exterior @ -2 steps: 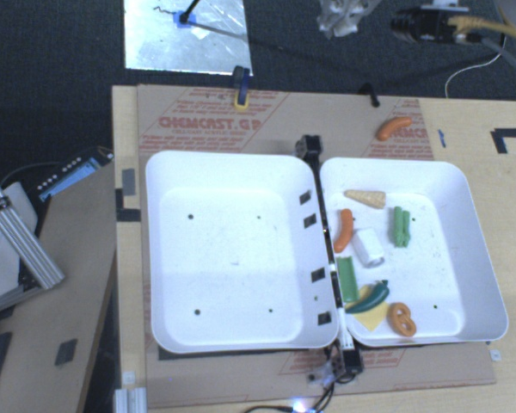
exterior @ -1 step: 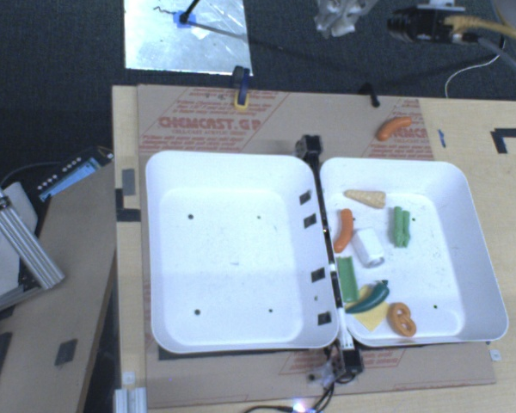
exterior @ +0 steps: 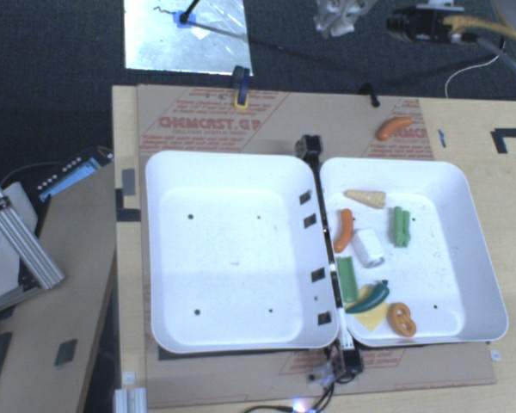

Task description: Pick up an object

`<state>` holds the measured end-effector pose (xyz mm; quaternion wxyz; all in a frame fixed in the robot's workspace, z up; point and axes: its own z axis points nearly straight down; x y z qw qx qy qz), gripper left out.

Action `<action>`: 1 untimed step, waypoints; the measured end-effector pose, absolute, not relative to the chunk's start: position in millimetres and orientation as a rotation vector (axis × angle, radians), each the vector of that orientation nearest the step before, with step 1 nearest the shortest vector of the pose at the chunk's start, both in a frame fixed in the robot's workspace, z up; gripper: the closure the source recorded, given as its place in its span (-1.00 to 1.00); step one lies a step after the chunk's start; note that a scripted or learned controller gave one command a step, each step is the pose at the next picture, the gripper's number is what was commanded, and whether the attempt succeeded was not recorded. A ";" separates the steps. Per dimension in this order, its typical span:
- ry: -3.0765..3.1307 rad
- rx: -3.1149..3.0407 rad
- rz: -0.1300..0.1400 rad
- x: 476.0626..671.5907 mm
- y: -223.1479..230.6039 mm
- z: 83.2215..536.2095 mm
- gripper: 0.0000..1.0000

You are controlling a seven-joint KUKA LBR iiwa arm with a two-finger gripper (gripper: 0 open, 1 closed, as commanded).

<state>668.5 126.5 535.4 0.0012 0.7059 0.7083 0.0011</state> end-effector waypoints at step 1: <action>2.224 2.216 0.003 668.4 134.6 535.5 1.00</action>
